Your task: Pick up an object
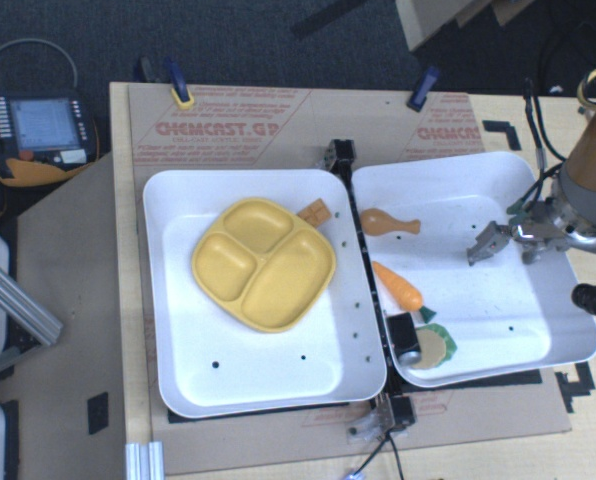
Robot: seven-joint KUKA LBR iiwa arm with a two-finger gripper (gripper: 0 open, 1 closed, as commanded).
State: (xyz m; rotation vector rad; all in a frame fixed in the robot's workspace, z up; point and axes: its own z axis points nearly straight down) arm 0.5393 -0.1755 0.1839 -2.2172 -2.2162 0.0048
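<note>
In the right bin a brown drumstick-shaped toy lies near the back left. An orange carrot lies below it, by the left wall. At the front left corner a black block sits beside a green and tan round piece. My gripper hangs over the right half of this bin, open, with nothing between its fingers. It is well to the right of the drumstick and the carrot.
The left bin holds a yellow divided plate with a small brown block at its upper right edge. A black clamp sits between the bins at the back. A pendant rests off the bench at the left.
</note>
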